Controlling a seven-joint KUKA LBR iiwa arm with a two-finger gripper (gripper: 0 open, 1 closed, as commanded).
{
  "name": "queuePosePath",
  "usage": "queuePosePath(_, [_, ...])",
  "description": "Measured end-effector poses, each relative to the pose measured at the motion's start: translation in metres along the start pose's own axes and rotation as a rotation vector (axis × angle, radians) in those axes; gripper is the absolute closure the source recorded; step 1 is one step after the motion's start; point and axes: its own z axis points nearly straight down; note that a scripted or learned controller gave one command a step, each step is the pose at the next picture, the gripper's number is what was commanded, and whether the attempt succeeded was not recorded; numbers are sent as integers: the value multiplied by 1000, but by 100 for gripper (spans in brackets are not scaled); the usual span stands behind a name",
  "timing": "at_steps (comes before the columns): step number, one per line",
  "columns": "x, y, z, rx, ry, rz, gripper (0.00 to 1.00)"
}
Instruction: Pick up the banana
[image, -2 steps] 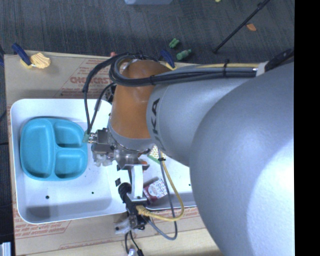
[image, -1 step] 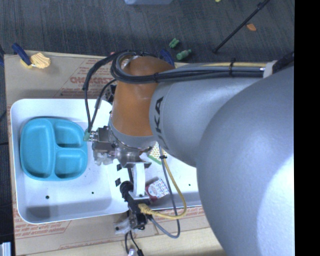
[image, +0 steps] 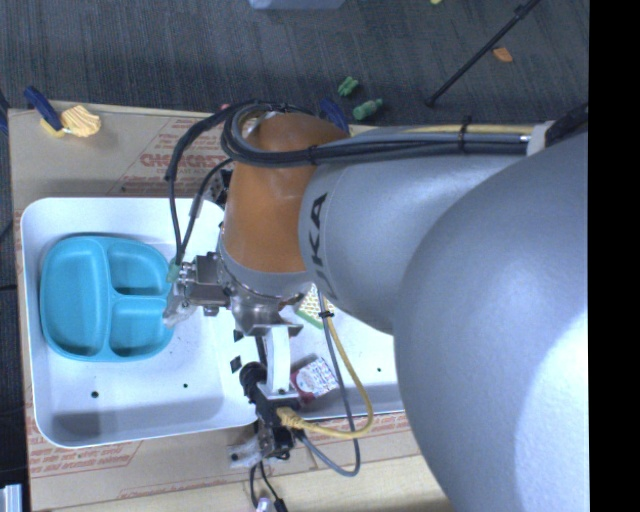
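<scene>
Arm (image: 440, 260) low over the two bins, covering most of the right one.

A blue divided tray (image: 100, 297) lies at the left bin's (image: 60, 420) left side. A small red-and-white packet (image: 316, 379) sits near the right bin's front edge, just beside the wrist hardware.

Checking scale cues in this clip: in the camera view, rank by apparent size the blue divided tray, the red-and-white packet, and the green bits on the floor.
1. Blue divided tray
2. Red-and-white packet, partly hidden by the arm
3. Green bits, though they lie farther off, so true size is unsure
</scene>
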Motion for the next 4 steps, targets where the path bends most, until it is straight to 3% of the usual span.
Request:
queuePosePath(1, [-67,5,-68,-14,1,4,0])
queuePosePath(2, [-17,0,-63,-12,2,367,0])
queuePosePath(3, [-119,13,-76,-14,1,156,0])
queuePosePath(4, [-43,9,-7,-9,2,206,0])
